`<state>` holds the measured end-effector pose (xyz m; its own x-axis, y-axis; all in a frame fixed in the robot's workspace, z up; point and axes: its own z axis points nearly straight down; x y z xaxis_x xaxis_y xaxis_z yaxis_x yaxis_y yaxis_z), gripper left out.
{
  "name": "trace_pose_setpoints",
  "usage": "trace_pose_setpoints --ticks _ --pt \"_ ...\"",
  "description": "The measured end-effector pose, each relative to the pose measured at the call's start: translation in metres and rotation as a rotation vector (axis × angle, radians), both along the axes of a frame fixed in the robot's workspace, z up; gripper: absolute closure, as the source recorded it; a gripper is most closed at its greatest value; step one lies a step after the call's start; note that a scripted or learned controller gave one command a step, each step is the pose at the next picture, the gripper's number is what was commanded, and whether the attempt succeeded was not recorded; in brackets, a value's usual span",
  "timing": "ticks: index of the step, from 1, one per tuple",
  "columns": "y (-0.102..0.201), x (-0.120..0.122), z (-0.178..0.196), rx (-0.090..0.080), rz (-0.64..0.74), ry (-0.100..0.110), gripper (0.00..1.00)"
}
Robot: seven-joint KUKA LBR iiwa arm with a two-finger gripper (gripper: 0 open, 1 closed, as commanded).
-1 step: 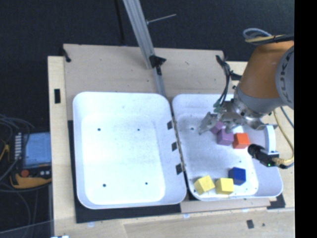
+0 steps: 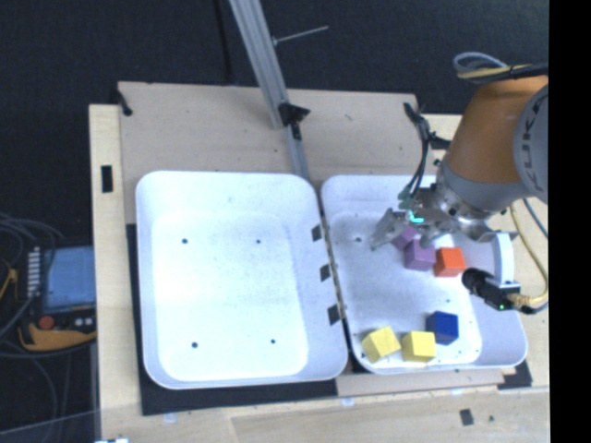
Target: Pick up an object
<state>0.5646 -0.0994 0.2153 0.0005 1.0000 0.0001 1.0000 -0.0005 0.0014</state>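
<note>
The worktop (image 2: pixel 222 127) carries two shallow white bins side by side, the left bin (image 2: pixel 231 280) and the right bin (image 2: pixel 369 201), their inner rims touching along the middle. The arm (image 2: pixel 499 146), grey with an orange band, comes in from 3 o'clock and reaches over the upper part of the right bin. The tool (image 2: pixel 399 230) hangs low at that bin's centre-top; grey finger parts project toward 9 o'clock, but from this angle it cannot be told whether they stand apart or together, and nothing is seen between them. Directly at the tool's 4 o'clock side lies a purple block (image 2: pixel 416 250), its upper portion partly covered by the tool body, so contact cannot be confirmed. An orange block (image 2: pixel 450 262) sits touching or just beside the purple block on its 3 o'clock side. A blue block (image 2: pixel 444 326) rests toward 5 o'clock within the right bin, well apart from the tool. Two yellow blocks lie along the bin's 6 o'clock wall: the left yellow block (image 2: pixel 379 343) and the right yellow block (image 2: pixel 418 345), just beside one another, the latter near the blue block. A metal pole (image 2: pixel 263 63) slants across the worktop from 12 o'clock down to the junction of the bins.
</note>
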Motion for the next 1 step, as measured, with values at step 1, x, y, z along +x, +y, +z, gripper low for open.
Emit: trace_pose_setpoints --ticks 1 --pt "0.0026 -0.0028 -0.0431 -0.001 0.0 0.005 0.0"
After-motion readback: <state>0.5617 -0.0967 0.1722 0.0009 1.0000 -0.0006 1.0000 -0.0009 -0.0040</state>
